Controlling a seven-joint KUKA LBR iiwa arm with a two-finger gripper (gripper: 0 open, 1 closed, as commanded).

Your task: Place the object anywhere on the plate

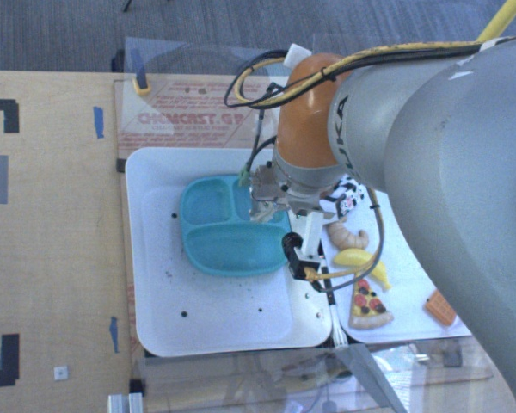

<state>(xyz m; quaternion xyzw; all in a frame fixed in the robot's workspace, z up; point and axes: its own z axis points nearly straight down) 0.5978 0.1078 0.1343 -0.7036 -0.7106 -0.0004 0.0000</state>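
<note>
The grey arm with its orange band point(308, 119) reaches over the left shallow white bin point(155, 317) of 2 on the desk. Its hand point(262, 205) sits at the right rim of the teal plastic divided plate point(224, 243); whether it is apart or together I cannot tell. A yellow toy banana point(361, 261), a pizza slice toy point(368, 306) and an orange block point(440, 309) lie in the right bin.
</note>
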